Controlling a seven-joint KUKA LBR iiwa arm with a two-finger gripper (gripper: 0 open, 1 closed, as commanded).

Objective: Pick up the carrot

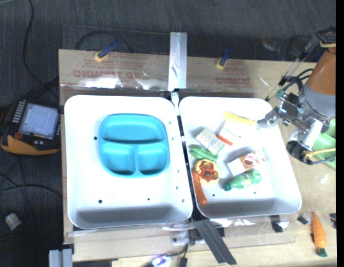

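Carrot (199, 192) in right bin (284, 200), near corner, tight against wall shared with other bin. Long axis runs near-to-far along that wall. Green bottle (242, 180) just beside. My pincer (270, 119) farther back at bin's opposite rim, diagonally across from carrot. Released or clenched: cannot tell.

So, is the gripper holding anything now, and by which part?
It cannot be told. The gripper sits at the right bin's upper right rim, apart from the carrot at its left wall.
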